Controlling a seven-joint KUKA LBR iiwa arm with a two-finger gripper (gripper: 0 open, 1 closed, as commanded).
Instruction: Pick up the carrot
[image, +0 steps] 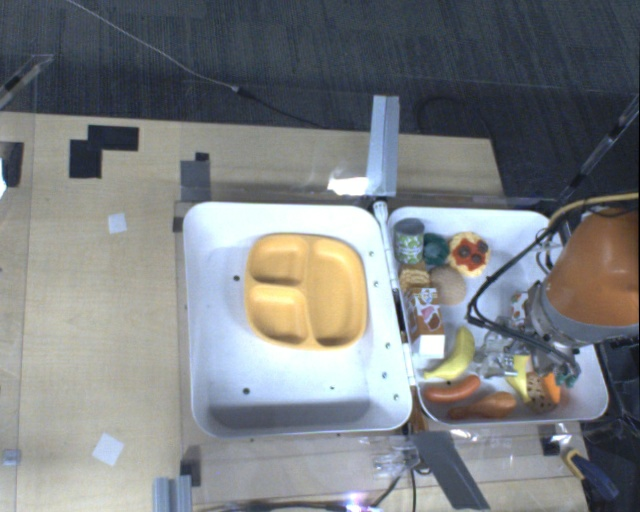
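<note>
Orange-banded wrist (600, 275) uppermost; gripper (508, 358) beneath, spread impossible to tell. Carrot (553, 392) just right of gripper, apparently unheld. Approach step, probably; next: centring over carrot, descending, closing.

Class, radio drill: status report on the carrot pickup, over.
Hand low over right bin. Likely carrot beside it, lying in bin's near-right corner. Banana and yellow piece crowd close.
</note>
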